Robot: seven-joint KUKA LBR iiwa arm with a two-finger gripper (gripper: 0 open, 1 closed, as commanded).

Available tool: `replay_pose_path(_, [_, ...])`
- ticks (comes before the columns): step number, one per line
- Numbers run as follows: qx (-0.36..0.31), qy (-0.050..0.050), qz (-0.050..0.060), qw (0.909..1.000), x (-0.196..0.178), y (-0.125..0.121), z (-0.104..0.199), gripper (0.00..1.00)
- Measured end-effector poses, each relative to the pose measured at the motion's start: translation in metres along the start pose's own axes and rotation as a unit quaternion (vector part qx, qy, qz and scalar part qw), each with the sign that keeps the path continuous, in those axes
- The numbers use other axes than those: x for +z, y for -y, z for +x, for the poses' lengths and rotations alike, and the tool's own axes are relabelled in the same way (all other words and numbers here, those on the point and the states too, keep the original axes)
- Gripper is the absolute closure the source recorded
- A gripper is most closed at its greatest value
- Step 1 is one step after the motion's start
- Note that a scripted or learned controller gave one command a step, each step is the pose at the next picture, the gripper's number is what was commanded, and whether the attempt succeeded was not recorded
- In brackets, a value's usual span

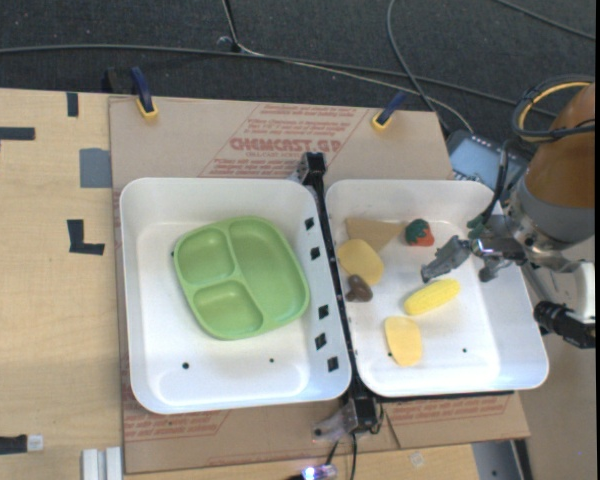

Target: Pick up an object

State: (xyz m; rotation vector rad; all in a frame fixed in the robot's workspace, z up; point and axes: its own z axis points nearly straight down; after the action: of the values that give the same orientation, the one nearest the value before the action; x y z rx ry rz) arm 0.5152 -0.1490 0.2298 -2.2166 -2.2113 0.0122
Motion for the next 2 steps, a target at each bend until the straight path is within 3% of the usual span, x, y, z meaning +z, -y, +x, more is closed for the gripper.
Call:
replay_pose_path(1, [-0.002,0.001,-0.006,1.0,-0.006,-0.002,0.0,0.0])
replay_pose_path(2, [-0.002,0.001,-0.004,1.0,0.043,0.002,0.008,0.0])
